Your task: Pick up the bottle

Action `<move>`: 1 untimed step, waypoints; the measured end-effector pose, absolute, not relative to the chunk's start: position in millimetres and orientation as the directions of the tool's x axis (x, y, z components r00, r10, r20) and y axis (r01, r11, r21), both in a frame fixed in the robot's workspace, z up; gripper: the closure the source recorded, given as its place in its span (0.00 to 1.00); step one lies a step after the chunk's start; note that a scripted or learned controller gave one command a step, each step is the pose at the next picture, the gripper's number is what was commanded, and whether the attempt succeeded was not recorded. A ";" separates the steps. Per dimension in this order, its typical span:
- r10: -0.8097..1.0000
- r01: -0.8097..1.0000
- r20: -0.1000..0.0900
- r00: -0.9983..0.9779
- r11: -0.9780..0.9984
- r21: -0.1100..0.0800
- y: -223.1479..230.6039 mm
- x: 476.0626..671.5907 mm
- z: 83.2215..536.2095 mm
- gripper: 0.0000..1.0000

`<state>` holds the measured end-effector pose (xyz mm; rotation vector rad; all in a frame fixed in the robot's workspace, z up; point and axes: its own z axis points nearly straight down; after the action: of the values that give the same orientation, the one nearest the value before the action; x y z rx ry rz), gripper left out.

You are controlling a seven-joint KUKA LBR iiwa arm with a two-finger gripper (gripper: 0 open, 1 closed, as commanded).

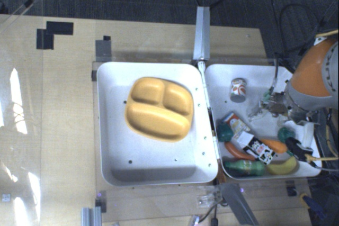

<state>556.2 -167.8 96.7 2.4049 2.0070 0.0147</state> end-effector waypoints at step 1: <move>0.982 0.982 -0.001 0.191 -0.191 0.003 -195.5 511.6 212.4 0.00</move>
<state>511.6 -195.5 212.4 2.4223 1.9956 0.0016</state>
